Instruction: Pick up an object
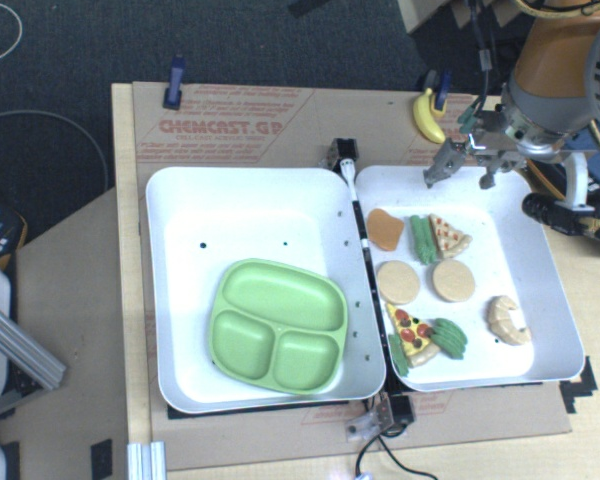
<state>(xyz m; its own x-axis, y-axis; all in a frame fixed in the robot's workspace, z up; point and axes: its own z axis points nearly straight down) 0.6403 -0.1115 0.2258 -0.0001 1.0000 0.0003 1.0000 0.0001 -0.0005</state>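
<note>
**Food lies toward the near side of the gripper, inside the right bin**

Start at the near edge of the right bin [555,298]. There you see a pizza slice [408,330] with a green leafy piece [448,336] touching its right side, and a pale croissant-like piece [507,320] sitting apart by the right wall. One row back, two round tan cookies [399,281] [454,280] sit side by side. Behind those are a brown-orange round piece [385,230], a green pickle [422,238] with its long axis running near to far, and a second pizza slice [447,236] just beside it.

The gripper [470,168] hangs over the far rim of this bin, its two fingers spread apart with nothing between them. Every piece lies nearer the camera than the gripper, so your move has to come forward and down. The second pizza slice and the pickle are closest to it. The pickle's long axis favours closing across its narrow width.

The left bin [180,228] holds a green divided plate [278,323], well apart from the gripper.

A banana [429,116] lies outside the bins on the cardboard beyond the rim.

Hard to judge: the height of the fingertips above the bin floor, since the slanted view flattens it. The arm [565,38] is cut off at the top right.
</note>
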